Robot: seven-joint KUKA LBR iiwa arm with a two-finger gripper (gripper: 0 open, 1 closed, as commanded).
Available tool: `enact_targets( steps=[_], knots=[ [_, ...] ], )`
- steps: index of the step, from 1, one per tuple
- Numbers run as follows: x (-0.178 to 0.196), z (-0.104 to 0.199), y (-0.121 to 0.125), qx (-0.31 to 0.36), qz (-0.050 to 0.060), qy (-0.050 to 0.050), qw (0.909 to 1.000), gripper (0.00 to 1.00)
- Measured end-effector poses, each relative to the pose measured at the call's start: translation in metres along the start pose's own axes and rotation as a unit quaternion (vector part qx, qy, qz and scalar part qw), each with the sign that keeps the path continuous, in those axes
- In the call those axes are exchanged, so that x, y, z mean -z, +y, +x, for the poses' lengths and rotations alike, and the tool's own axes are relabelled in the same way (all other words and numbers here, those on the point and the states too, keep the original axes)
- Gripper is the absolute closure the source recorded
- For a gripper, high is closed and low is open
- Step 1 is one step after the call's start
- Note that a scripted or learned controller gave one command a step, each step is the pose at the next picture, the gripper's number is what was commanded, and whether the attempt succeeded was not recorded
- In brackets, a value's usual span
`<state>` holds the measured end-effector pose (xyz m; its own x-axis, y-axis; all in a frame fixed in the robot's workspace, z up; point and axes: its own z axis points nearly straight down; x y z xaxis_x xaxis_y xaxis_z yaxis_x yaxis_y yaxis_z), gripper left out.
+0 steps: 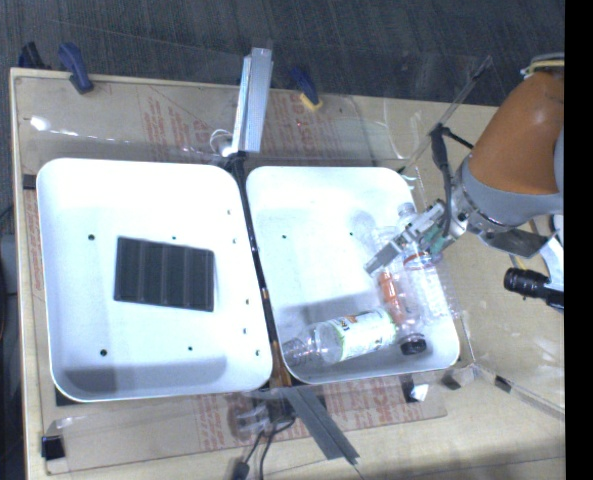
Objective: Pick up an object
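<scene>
The claw (391, 253) hangs low in the right bin (306, 193), just above a clear bottle with an orange label (401, 293); whether it is released or clenched I cannot tell. Touching that bottle's lower end lies a green-labelled bottle (351, 336). Both look slick and round, so the grip may slip or roll one aside.
</scene>
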<state>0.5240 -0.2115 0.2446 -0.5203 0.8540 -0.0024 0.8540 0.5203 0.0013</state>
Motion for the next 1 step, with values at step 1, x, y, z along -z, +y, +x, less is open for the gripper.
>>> enact_targets(
  steps=[1],
  knots=[
    [-0.0346, -0.0031, 0.0104, 0.086, 0.001, 0.002, 0.9963, 0.0]
  ],
)
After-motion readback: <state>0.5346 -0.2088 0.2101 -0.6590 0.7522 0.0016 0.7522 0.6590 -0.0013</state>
